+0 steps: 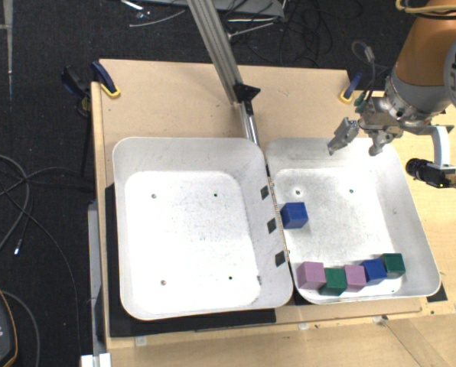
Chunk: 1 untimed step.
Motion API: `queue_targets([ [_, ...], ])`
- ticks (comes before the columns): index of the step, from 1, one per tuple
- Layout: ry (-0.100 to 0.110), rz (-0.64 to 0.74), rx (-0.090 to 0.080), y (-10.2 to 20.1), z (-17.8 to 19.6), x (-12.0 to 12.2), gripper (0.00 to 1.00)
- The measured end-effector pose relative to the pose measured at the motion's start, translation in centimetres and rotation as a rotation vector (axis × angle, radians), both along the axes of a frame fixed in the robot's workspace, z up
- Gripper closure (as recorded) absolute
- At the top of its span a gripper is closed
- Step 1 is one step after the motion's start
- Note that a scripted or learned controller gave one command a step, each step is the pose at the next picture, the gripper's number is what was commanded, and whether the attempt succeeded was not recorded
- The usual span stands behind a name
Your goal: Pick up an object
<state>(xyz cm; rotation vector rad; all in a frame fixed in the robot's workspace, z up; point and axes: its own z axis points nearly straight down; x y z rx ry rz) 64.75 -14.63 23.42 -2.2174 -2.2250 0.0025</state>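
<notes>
Camera view looks down at a slant on a tan bench (174, 98) bearing two shallow white bins side by side. Left bin (132, 205) has a bare speckled floor with wide room across it. Right bin (412, 205) holds all the blocks. One blue block (294, 215) sits alone near the bin's left wall, well apart from the others, with open floor on its right and far sides. Five more blocks crowd the near rim in a touching row: a pink block (311, 274), a green block (335, 280), a second pink block (355, 276), a second blue block (375, 269) and a dark green block (394, 264). They press against the near wall, leaving little room on that side.

Arm (431, 48), grey with an orange section, reaches in from the right and is cut off by the top right corner. Its gripper (360, 138) hangs over the far rim of the right bin, fingers spread apart with nothing between them, well apart from every block.

A slanted metal pole (216, 40) crosses the bench's far edge toward the gap between the bins. Blue and yellow clamps (104, 79) grip the bench's far corners. No writing can be read anywhere; a device at the lower left corner is cut off.
</notes>
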Motion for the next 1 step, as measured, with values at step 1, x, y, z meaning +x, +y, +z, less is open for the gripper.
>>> queue_targets([
  [1, -0.008, -0.002, -0.001, 1.74, -11.45, -4.75, 0.0],
])
